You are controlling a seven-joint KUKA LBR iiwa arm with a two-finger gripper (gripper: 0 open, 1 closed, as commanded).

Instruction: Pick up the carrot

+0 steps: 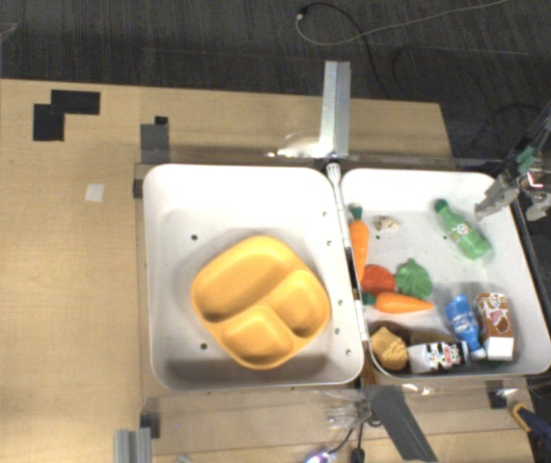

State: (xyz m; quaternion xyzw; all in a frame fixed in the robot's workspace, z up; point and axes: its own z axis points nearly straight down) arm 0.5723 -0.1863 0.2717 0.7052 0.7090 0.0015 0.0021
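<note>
Two shallow white bins side by side on a wooden bench: left bin (169, 258) holding a yellow divided tray (261, 300), right bin (536, 340) crowded with small items. Gripper (496, 197) at the far right edge of the right bin, over its rim, just right of a green bottle (462, 230) lying tilted on the bin floor; nothing visible between the gripper tips, and too small and blurred to tell how far open. One carrot (359, 245) upright against the left wall of the right bin, green top pointing far; a second carrot (402, 304) lying crosswise nearer the middle, just near of a green leafy vegetable (413, 278) and a red item (378, 278). Both carrots well apart from the gripper. Along the near wall: a brown pastry-like item (389, 348), a small white bottle (436, 357), a blue bottle (461, 321) and a brown-and-white carton (495, 324). A small pale object (385, 224) near the far wall.
</note>
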